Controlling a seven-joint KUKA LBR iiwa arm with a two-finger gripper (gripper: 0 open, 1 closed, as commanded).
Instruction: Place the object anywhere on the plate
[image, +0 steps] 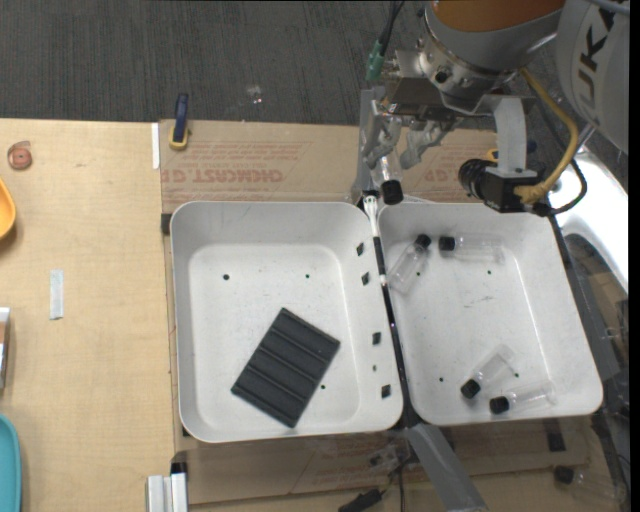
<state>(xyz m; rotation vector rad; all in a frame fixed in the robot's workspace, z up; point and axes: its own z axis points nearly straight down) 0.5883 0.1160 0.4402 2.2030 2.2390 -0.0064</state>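
A grey KUKA arm (500, 30) with an orange band reaches in at the upper right of the frame, its gripper (385, 170) hanging above the far rim where two shallow white bins meet. A clear vial with a black cap (388, 190) sits between its fingers, cap toward the lower end, just above the seam between the bins. The dark ribbed plate (287, 366) lies flat and tilted on the floor of the left bin (200, 260), low and left of centre in the frame, well apart from the gripper and down-left of it. In the right bin (570, 330), two more clear vials (410, 262) rest near the upper left corner, their black caps close together, and another pair (497, 385) lies near the lower edge. A cardboard sheet (260, 165) spreads beneath the bins' far side, with a blue-handled clamp (180, 120) at its upper left corner. A pale wooden bench top (90, 300) fills the left of the frame.
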